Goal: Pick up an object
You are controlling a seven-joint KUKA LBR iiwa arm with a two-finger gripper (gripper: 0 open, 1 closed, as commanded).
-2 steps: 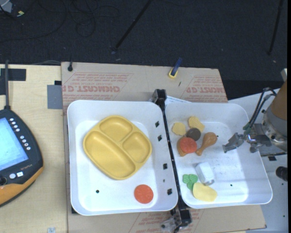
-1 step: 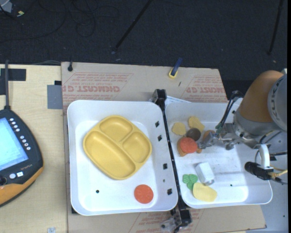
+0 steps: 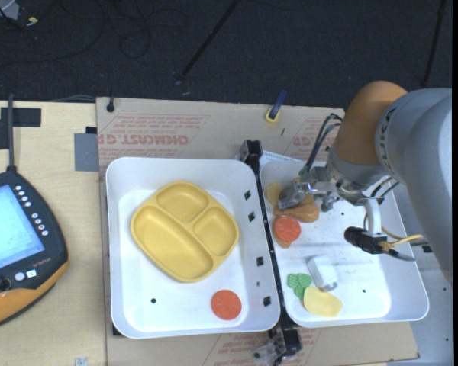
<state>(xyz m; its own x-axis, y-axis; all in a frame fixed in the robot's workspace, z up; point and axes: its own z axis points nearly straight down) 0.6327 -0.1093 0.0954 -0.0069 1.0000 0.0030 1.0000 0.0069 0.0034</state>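
Gripper [image 3: 296, 197] sits low in the right bin [image 3: 412, 296], near the divider, over a tan food piece [image 3: 305, 210]; can't tell its opening or whether it grips anything. Relative to that tan piece: orange-red tomato-like toy [image 3: 287, 229] just below-left, white block [image 3: 321, 271] further below, green [image 3: 298, 283] and yellow [image 3: 321, 302] pieces beyond it. Yellow divided plate [image 3: 185, 231] and red disc [image 3: 227, 304] lie in the left bin [image 3: 122, 204].
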